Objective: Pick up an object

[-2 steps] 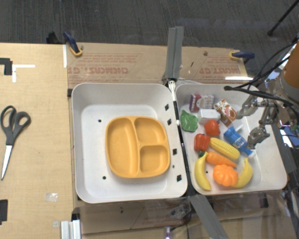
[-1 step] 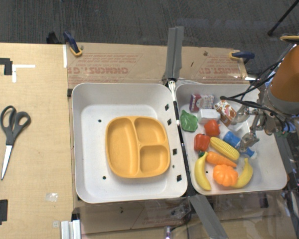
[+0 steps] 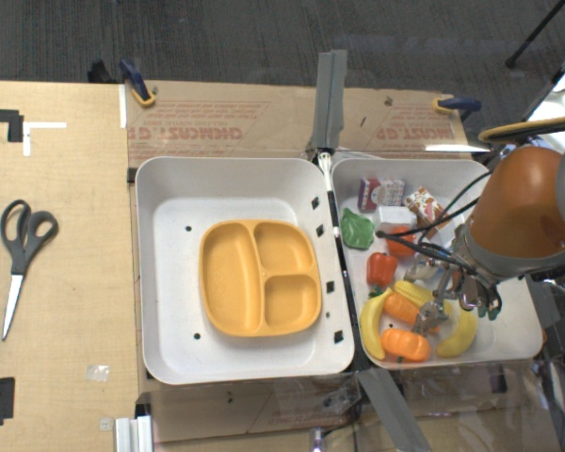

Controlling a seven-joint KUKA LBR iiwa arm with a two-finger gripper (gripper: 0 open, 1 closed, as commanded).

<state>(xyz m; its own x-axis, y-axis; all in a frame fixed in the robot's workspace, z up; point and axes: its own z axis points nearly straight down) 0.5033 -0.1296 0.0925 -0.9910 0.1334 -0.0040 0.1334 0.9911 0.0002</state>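
The right bin (image 3: 508, 347) holds a heap of toy food: a yellow banana (image 3: 372, 324), an orange piece (image 3: 405, 345), a red pepper (image 3: 380, 267), a green piece (image 3: 357, 230), a second banana (image 3: 460, 337) and small packets (image 3: 382, 193). My gripper (image 3: 435, 311) reaches down into this heap from the right, its tip among the yellow and orange pieces near the bin's front. The wrist and cables cover the fingers. The orange-banded arm (image 3: 520, 205) hangs over the bin's right half.
The left bin (image 3: 160, 281) carries a yellow divided plate (image 3: 260, 277) with three compartments. Scissors (image 3: 21, 252) lie on the wooden bench at far left. A grey divider bar (image 3: 330, 92) runs back between the bins. Cardboard lies behind both bins.
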